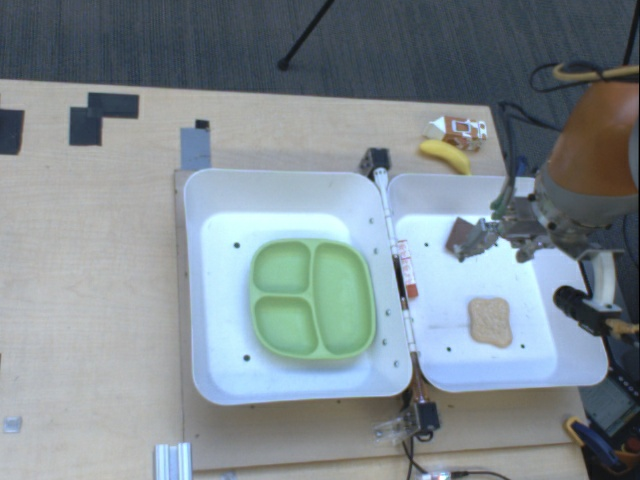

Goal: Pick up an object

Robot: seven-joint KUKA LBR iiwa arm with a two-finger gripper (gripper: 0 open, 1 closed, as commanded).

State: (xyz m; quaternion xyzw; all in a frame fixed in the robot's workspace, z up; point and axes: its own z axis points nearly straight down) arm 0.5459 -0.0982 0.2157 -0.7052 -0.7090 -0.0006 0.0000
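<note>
as the arm (590, 168) reached in from the right, the gripper (468, 240) hung over the upper part of the right bin (570, 373), above the bin floor and well apart from the only loose object inside. that object was a tan, bread-like slice (490, 322), lying flat toward the lower middle of the right bin, below the gripper in view. nothing was seen between the fingers; whether they were spread or pressed together could not be told, since the dark tip was small and seen at a slant. the left bin (200, 298) held a green divided plate (311, 299), lying flat near its centre, untouched. a banana (444, 154) and a small packet (465, 129) lay on the desk (90, 298) beyond the bins, out of the working area.

judgement on progress: no grasp made yet. the slice sat flat on the bin floor and the plate likewise. what remained was nearly all of the task: bring the gripper over a chosen object, descend, close, and lift. the slice looked the nearest candidate, though flat and low, so possibly awkward to pinch.
</note>
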